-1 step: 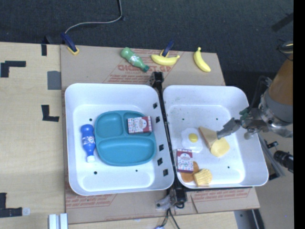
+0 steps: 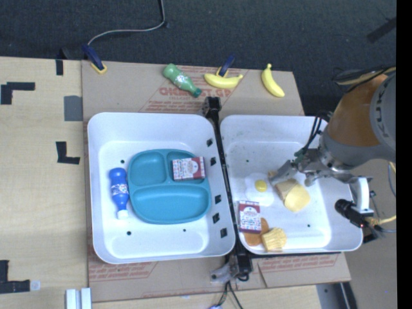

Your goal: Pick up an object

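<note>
My gripper [image 2: 293,174] hangs low in the right bin [image 2: 322,131], reaching in from the right. Just below it, touching or nearly so, lies a pale yellow wedge with a rounded end [image 2: 293,196]. A fried egg [image 2: 259,186] sits to the left of it. A red and white carton [image 2: 249,215] lies near the bin's front, next to an orange piece [image 2: 257,238] and a yellow ridged piece [image 2: 275,239]. In the left bin [image 2: 106,134] a blue divided plate [image 2: 167,195] carries another red carton [image 2: 187,168], and a blue bottle [image 2: 118,190] lies beside it.
Behind the bins, on the cardboard, lie a green bottle [image 2: 182,80] and two bananas [image 2: 223,80] [image 2: 273,82]. Black clips [image 2: 212,105] hold the seam between the bins. The arm's grey body with its orange band [image 2: 360,118] stands over the right bin's right side.
</note>
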Robot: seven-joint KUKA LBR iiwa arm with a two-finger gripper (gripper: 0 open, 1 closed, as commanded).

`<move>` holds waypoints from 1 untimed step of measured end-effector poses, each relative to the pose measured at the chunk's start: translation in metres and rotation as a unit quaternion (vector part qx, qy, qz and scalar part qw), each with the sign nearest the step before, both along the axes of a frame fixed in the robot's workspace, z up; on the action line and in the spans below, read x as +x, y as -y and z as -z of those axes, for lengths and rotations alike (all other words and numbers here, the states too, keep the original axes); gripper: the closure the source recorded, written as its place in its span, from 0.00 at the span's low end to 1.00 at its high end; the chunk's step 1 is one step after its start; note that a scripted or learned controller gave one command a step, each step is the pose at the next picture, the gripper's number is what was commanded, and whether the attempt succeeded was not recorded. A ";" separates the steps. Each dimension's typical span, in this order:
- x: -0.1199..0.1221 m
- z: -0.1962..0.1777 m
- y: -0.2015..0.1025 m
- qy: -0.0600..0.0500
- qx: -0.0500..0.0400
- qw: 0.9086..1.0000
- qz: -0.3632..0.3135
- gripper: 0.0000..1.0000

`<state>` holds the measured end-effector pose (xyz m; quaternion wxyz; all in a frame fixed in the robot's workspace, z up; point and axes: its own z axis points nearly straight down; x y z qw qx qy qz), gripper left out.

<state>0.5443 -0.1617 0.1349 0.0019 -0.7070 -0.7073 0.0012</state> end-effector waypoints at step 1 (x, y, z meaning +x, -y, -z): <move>0.003 0.048 0.014 0.005 -0.002 1.000 0.000 0.00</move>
